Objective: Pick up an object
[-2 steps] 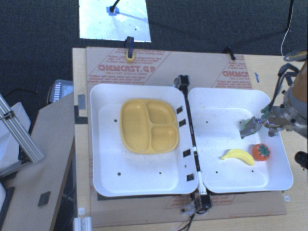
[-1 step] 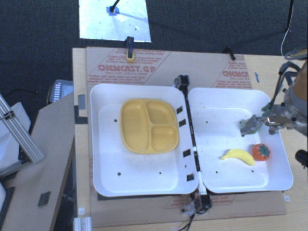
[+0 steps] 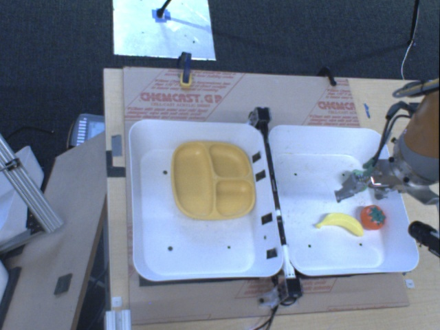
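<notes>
Camera view: gripper (image 3: 346, 190) above the right bin (image 3: 309, 253), jaws perhaps apart, near banana (image 3: 340, 223) and tomato (image 3: 372, 216).

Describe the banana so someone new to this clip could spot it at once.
Find the right bin, the one the arm reaches into. Near its front right corner lies the banana, just below the gripper. It is long, curved and yellow, unlike the round orange tomato at its right end.
</notes>
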Available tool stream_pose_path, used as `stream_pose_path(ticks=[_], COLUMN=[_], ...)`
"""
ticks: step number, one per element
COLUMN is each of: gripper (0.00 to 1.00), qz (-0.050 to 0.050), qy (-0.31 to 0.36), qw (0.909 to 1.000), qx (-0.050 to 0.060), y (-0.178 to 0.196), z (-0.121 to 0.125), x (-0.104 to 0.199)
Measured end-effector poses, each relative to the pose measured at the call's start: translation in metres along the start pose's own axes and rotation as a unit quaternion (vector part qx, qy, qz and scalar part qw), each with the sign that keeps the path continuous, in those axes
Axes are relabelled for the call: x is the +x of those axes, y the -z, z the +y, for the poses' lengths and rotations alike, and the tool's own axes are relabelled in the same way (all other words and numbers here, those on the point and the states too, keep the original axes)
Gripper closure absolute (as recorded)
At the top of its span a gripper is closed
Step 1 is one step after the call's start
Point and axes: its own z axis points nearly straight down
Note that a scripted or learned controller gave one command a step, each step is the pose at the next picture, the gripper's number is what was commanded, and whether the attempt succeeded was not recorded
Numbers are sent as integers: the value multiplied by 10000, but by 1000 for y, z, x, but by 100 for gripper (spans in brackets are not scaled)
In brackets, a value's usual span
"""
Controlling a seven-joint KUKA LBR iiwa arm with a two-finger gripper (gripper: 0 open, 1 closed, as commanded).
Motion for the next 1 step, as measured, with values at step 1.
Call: stream_pose_path(ticks=[1], gripper=[0], qz=[6], qy=[0], qw=[10000], qx=[10], y=[-63], z=[0], x=[3])
